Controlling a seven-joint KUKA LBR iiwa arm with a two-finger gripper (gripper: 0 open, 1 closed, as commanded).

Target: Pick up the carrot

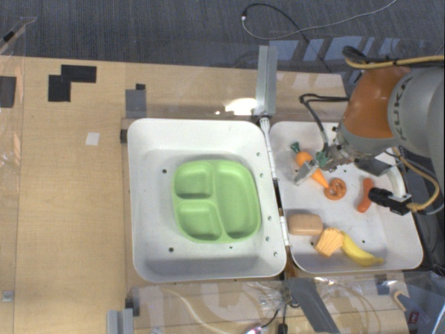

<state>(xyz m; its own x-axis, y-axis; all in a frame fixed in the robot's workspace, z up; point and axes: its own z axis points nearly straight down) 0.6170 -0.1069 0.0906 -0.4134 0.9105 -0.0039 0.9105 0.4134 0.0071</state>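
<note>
Wood-coloured table (62,207) sits under two white bins, and a dark carpet lies behind it. I am steering the arm from far away, and it comes in from the right side.

My hand (314,167) is low in the right bin (410,256), right at the carrot (311,167). The carrot is small and orange with a green top, and it lies in the upper left part of that bin. I see grey fingers (303,175) by it, one on the left side, but I cannot tell if they are spread or pinching the carrot. They look like they touch it.

To do this well, I think I should get one finger on each long side of the carrot, press gently, then lift slowly. If it is only caught at the tip, it may slip out.

Other toys are close. A round orange slice (336,188) lies just beside the carrot, and it could get bumped. A small red-orange piece (366,195) is further right. A tan bread piece (305,224), a yellow wedge (329,242) and a banana (359,252) lie nearer the front. The bin wall on the left is near too.

A green plate (215,200) with three parts sits in the left bin (149,256)
</note>
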